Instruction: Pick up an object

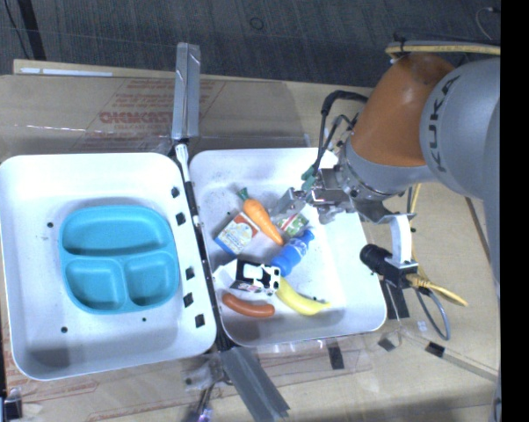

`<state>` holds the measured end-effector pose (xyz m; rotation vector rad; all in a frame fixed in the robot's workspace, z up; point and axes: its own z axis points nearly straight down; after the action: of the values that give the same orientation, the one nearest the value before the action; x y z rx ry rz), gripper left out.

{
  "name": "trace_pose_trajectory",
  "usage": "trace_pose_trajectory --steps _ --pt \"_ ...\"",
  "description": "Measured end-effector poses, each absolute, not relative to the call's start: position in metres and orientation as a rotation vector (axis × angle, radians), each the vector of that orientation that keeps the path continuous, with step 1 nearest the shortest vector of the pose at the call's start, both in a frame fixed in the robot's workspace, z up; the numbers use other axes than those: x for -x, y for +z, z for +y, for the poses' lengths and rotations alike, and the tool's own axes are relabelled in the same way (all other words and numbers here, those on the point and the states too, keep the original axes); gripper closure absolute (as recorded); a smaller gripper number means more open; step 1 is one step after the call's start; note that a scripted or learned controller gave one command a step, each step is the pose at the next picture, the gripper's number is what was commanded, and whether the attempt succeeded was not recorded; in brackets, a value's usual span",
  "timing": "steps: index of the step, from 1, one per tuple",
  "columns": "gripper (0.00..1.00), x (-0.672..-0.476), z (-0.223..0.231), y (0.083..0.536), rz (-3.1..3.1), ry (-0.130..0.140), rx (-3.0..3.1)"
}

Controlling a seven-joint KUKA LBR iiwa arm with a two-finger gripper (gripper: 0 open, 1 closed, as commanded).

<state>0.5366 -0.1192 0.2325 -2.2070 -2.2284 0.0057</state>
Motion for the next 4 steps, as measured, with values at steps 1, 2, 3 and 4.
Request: trace_pose_trajectory --steps 1,2,3,4 --pt "0.00 -0.552 -0.149 0.094 -2.338 0.006 2.090" --pt "0.00 -0.643 -0.164 0.094 -2.716 0.002 1.578" --pt "0.00 -0.658 -0.187 0.094 -2.730 0.001 1.554" --pt "1.00 -0.659 -0.186 0.105 -2.734 0.002 1.550"
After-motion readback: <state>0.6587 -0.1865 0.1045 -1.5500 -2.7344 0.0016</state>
